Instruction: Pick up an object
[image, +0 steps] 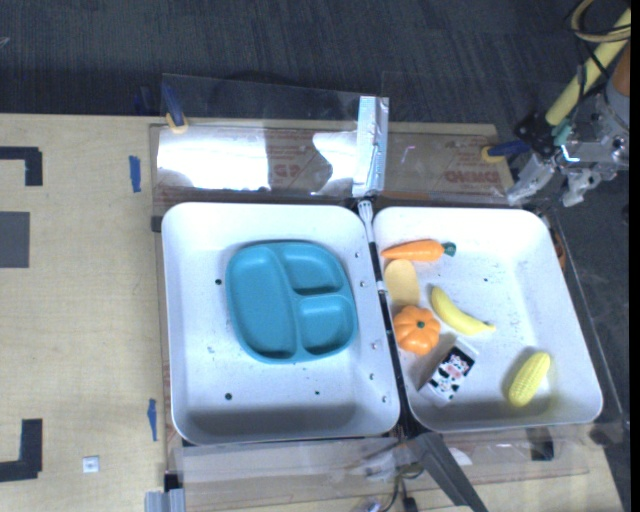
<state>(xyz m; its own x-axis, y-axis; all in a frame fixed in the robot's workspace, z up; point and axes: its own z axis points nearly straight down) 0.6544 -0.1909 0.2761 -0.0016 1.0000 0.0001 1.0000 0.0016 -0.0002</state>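
- Nearest the camera, the front rims of the two white bins sit side by side on the pale wooden worktop (70, 330), touching along the middle.
- In the right bin (575, 395), close to its front right corner, lies a yellow corn cob (528, 377), tilted.
- Left of the corn, near the dividing rim, a small black-and-white carton (451, 372) lies flat.
- Just behind the carton sits a small orange pumpkin (416, 329), close against the dividing rim.
- A yellow banana (458, 311) lies at a slant just right of the pumpkin.
- A pale yellow, pear-like piece (402, 282) lies behind the pumpkin, touching or nearly touching it.
- An orange carrot (418, 251) with a green tip lies crosswise toward the back of that bin, just behind the pale piece.
- The left bin (190, 390) holds a blue divided plate (291, 299) about in its middle.
- Behind the bins stands a clear plastic panel (265, 150).
- Farthest away, at the upper right, the claw (562, 178) hangs outside the bins, beyond the right bin's back corner and well apart from all the objects; nothing sits between its fingers, but I cannot tell whether they are open or closed.
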